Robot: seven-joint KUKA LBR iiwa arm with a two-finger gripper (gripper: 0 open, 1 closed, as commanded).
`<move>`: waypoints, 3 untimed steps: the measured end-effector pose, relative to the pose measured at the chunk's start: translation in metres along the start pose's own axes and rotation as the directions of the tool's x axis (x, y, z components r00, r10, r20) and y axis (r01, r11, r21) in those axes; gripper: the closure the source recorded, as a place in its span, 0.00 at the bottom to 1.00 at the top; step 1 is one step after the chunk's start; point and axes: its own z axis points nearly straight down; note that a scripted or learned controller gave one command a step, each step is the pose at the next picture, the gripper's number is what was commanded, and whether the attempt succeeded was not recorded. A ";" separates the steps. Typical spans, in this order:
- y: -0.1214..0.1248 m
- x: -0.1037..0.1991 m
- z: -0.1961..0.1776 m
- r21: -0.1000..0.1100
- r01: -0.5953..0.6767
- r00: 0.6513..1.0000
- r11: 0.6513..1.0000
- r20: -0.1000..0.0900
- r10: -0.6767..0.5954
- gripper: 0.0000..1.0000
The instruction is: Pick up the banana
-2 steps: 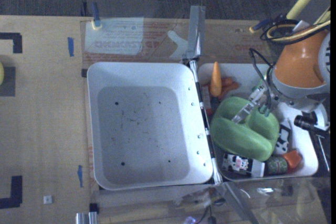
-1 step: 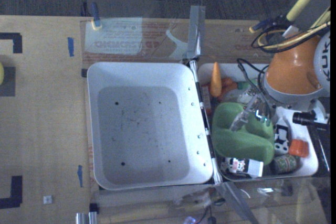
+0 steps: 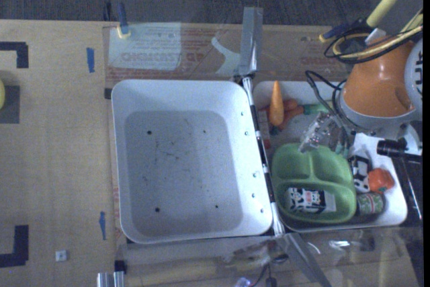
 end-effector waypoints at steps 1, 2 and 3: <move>0.014 0.007 -0.013 0.037 -0.409 0.911 0.912 -0.044 0.411 1.00; 0.074 -0.001 -0.073 0.076 -0.746 0.661 0.662 -0.035 0.749 1.00; 0.062 -0.020 -0.082 0.072 -0.698 0.712 0.712 -0.040 0.701 1.00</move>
